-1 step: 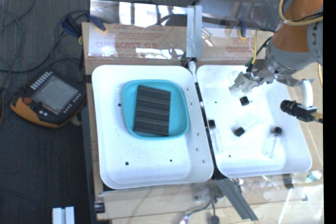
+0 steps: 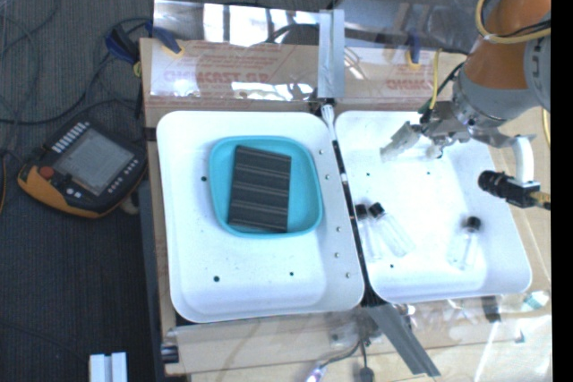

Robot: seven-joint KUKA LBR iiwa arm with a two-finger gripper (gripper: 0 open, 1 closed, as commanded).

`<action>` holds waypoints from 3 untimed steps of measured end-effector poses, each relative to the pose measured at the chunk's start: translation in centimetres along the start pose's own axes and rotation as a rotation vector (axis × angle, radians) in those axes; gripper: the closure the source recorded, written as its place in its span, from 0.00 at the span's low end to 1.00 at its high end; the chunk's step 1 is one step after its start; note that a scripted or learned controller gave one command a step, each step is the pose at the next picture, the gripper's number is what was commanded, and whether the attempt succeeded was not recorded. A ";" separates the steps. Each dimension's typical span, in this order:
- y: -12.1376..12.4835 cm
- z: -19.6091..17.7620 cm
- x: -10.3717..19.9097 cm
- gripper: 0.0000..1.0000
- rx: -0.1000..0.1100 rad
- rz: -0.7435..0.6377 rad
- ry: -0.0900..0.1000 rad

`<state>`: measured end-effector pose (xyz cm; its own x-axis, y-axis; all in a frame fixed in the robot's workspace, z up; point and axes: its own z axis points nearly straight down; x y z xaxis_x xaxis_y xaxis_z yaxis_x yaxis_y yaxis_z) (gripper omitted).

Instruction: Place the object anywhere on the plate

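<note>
Plate sits in the left bin, already carrying a dark ribbed block. Right of the plate, in the right bin, lie two clear vials with black caps: one near the divider, one further right. Gripper hovers up-right of the plate, over the right bin's back half, holding nothing visible; can't tell its state. Advice: pick the nearer vial, grip mid-body across the barrel, drop on bare plate rim area beside the block.

The red print on the cardboard panel is too blurred to read.
</note>
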<state>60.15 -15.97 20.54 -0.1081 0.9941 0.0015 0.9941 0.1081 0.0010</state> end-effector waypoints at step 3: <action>-11.7 5.8 1.7 0.00 0.004 0.014 0.000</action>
<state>48.33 -15.54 14.71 -0.0943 0.9955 0.0011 0.9955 0.0943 -0.0031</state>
